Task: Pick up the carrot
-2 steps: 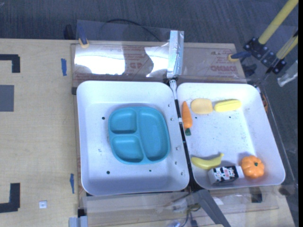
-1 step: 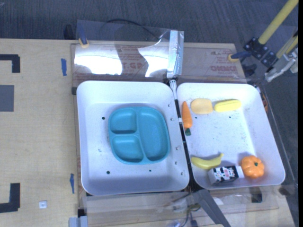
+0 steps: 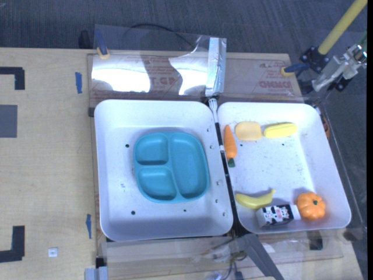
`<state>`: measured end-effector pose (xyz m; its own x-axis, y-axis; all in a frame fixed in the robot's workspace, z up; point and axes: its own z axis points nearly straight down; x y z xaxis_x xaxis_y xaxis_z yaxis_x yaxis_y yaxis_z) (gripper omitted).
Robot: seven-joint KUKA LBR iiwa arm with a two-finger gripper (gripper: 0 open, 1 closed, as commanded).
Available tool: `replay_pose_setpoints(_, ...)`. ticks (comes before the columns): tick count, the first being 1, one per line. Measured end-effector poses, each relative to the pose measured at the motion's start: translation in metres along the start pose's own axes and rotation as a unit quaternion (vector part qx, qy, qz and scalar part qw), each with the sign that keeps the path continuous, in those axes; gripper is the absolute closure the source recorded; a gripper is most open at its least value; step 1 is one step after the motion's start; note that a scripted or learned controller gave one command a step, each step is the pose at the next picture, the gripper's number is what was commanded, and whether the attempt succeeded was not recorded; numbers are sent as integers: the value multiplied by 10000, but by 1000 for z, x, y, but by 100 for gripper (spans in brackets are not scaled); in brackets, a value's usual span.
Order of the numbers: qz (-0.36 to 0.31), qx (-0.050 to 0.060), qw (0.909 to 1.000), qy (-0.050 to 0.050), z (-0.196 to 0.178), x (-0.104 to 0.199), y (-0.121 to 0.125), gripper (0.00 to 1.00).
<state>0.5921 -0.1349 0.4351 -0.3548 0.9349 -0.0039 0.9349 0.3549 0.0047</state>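
Two shallow white bins are sitting side by side on a wooden bench, with dark floor showing beyond the bench's far edge. Left bin is holding a blue divided plate. Right bin is holding the carrot, a pale yellow rounded item, a yellow oblong item, a banana, a small black-and-white carton and an orange pumpkin.

The carrot is lying against the right bin's left wall, just beside the divider between the bins. Its long axis is running roughly parallel to that wall, with the green stem end pointing toward the near edge. The pale yellow item is resting just beside its far end.

The gripper is hanging at the upper right, outside the bin and well apart from the carrot. Whether its pincer is spread or pressed together cannot be told from this view.

Judgement: the carrot is lying down and to the left of the gripper, diagonally across the bin. The wall alongside is likely leaving little finger clearance, so closing across the short axis appears advisable
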Motion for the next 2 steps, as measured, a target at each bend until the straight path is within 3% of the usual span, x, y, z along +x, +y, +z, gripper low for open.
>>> replay_pose_setpoints(1, -368, 64, 9993, 37, 100, -87, -31, 0)
replay_pose_setpoints(2, -783, 59, 9969, 57, 238, -77, -40, 0)
